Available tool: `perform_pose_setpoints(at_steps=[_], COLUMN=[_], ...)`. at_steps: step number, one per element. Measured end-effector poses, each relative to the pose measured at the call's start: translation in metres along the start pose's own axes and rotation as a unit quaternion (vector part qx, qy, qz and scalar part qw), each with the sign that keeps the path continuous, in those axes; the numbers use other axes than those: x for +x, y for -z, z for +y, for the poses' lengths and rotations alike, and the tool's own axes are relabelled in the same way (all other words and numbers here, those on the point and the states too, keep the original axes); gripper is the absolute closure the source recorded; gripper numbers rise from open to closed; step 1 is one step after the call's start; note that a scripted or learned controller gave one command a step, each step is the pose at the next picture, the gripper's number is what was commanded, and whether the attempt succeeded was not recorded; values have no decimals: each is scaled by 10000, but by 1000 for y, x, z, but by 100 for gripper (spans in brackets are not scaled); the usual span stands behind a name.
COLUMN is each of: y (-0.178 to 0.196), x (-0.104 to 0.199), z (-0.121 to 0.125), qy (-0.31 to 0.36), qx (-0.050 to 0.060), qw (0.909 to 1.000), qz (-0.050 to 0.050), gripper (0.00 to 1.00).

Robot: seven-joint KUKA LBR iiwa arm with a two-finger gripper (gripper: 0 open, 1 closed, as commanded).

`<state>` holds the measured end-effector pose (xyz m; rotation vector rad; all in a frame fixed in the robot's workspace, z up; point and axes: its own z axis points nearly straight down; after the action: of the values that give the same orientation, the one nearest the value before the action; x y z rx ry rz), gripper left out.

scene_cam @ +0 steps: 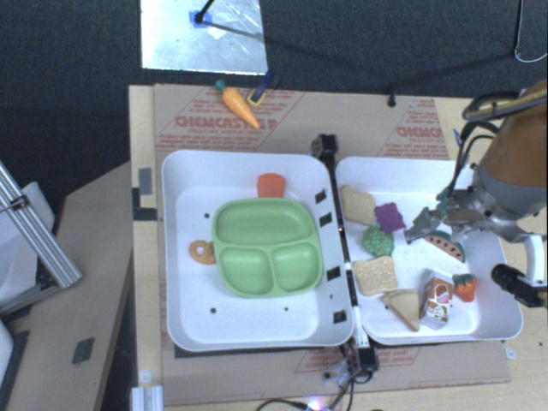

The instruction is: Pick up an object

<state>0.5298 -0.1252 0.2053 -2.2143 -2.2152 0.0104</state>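
Gripper [425,226] sits low in your right bin [492,328], finger state can't tell, tip just beside the watermelon slice [445,247], purple piece [389,217] and broccoli [378,241] to its left, toast [375,274] and carton [437,300] nearer you, green tray [261,247] in the left bin [184,255].

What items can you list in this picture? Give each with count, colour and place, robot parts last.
bins: 2, white, side by side on bench
tray: 1, green, left bin
cup: 1, orange-red, left bin, behind tray
pretzel: 1, tan, left bin, left of tray
carrot: 1, orange, on board behind bins
bread: 3 pieces, tan, right bin
grapes: 1, purple, right bin
broccoli: 1, green, right bin
carton: 1, brown-white, right bin front
arm: 1, grey and orange, right
gripper: 1, grey, over right bin
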Motion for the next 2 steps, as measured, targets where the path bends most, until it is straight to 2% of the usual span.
perform_pose_setpoints(at_steps=[1, 2], y=[6, -54], x=[0, -2], z=[3, -4], qy=[14, 3], qx=[-63, -37], qw=[10000, 10000], qz=[-10, -4], gripper=[0, 0])
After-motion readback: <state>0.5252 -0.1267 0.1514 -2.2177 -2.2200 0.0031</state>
